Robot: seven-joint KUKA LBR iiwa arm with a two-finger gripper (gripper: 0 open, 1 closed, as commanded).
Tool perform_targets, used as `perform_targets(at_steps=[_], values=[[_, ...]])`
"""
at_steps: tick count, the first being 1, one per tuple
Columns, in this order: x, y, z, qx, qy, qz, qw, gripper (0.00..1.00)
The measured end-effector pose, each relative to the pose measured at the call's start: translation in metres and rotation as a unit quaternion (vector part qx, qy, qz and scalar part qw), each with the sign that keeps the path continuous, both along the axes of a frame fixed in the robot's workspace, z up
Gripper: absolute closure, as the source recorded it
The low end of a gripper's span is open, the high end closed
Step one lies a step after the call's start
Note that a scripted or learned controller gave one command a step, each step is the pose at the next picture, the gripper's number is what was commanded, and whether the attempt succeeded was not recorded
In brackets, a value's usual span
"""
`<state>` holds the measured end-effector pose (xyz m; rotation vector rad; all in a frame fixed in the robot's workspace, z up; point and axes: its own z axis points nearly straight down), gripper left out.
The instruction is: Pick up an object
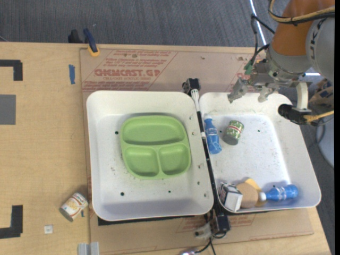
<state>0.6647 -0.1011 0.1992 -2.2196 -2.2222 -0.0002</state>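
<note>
The right bin [297,158] holds a small blue bottle [211,136] lying along its left wall. A grey-green can [232,132] lies beside it. At the bin's near edge lie a black-and-white box [231,197], a tan object [251,190] and a second blue bottle [281,193]. My gripper [248,94] hangs above the far edge of the right bin, up and to the right of the can. Its two fingers [234,93] stand apart, open, with nothing between them.
A green divided plate [155,145] lies in the left bin [101,142]. A small carton [73,206] sits on the bench beyond that bin's near left corner. A black clamp [190,85] stands where the bins meet at the far side. Cables hang by the arm at right.
</note>
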Motion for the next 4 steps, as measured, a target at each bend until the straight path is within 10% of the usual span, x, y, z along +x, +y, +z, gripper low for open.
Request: perform_targets(at_steps=[1,3,4], values=[[-0.046,-0.037,-0.11,-0.0004,-0.001,0.012,0.9999,0.0],[-0.18,-0.113,-0.112,0.0076,-0.004,0.138,0.9904,0.0],[-0.18,-0.12,-0.102,-0.001,-0.006,0.133,0.991,1.0]])
